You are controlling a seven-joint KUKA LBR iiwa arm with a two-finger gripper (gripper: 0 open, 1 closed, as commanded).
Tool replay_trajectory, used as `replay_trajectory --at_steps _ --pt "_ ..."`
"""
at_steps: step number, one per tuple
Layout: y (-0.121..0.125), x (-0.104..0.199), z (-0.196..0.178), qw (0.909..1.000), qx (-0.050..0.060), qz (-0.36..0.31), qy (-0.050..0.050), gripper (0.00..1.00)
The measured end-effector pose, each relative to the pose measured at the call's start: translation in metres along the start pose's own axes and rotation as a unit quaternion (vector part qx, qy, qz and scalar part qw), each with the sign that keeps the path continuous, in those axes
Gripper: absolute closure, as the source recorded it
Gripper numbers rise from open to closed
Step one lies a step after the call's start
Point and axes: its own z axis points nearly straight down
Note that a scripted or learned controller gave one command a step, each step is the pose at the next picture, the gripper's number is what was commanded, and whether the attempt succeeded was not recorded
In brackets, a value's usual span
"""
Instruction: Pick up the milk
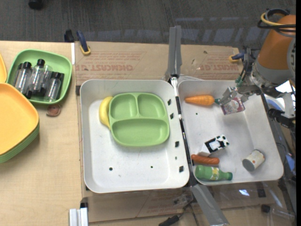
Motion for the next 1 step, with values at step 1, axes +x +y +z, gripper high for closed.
replay_trajectory --at_steps 1 --pt "0.0105 0.0522 -0.0177 0.9994 0.000 -0.035 0.000 1.00"
